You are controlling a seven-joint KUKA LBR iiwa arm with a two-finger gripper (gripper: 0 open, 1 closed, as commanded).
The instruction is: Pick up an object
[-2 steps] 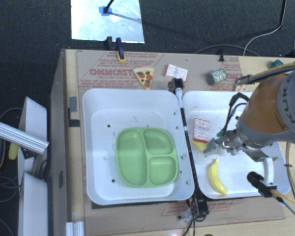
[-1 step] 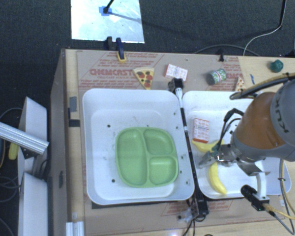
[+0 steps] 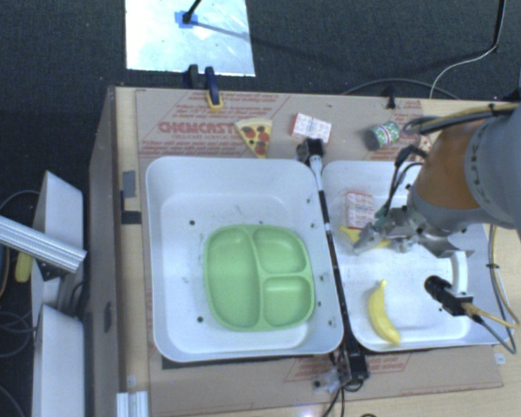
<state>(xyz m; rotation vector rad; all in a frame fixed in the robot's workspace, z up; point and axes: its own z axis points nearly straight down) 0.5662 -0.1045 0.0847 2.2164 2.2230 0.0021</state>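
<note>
In the right-hand bin, toward its ten o'clock corner, I see my gripper reaching in from the right, low over the white floor. I cannot tell whether the claw stands apart or together; its tip is small and blurred against something yellow beneath it. That yellow object shows only as a sliver at the claw's nine o'clock, and I cannot say what it is or whether the claw touches it. At the claw's eleven o'clock, just beside it, lies a small white packet with red print. At its six o'clock, apart from it, a yellow banana lies on the bin floor, running roughly twelve to six. At four o'clock from the claw a black fitting with a white bracket sits near the bin's right side. The grey arm with its orange band fills the two o'clock area. Across the divider, the left bin holds a green compartment plate. On the cardboard behind the bins rest a toy pizza slice, a white card and a small can.
</note>
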